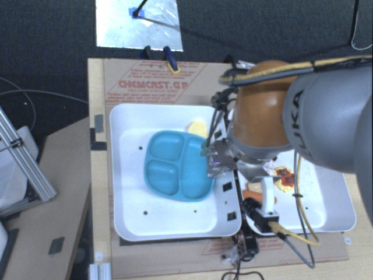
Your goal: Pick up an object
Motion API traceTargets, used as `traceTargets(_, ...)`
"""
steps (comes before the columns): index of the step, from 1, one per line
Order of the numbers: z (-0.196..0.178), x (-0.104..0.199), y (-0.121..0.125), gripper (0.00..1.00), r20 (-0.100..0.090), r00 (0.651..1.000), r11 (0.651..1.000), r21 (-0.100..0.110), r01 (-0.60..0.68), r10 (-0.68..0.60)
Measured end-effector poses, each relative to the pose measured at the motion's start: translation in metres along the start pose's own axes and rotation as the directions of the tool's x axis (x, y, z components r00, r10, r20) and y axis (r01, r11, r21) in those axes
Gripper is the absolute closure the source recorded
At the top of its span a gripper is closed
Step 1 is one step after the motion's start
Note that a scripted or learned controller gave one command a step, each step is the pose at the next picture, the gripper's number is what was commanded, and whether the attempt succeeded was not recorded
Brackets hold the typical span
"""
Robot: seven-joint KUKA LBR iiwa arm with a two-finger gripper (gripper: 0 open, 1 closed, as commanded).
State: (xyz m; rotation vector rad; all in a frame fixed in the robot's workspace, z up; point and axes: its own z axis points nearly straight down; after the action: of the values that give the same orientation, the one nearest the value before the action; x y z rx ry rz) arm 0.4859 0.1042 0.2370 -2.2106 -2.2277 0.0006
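blue tray left of tool

Grey arm with orange band covers most of right white bin — small orange-red items beneath, unidentifiable. Pale yellow object partly behind blue divided tray.

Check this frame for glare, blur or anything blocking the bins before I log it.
Camera view: sharp enough overall, slightly grainy; strong glare on the shiny sheet at the top; the blue divided tray in the left bin is evenly lit; the arm looms large and soft-edged, covering much of the right bin and hiding its gripper.
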Motion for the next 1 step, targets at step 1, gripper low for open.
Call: traceTargets(1,-0.0119,-0.0028,0.0015,1.0,0.0,1.0,1.0,-0.004,-0.004,0.004)
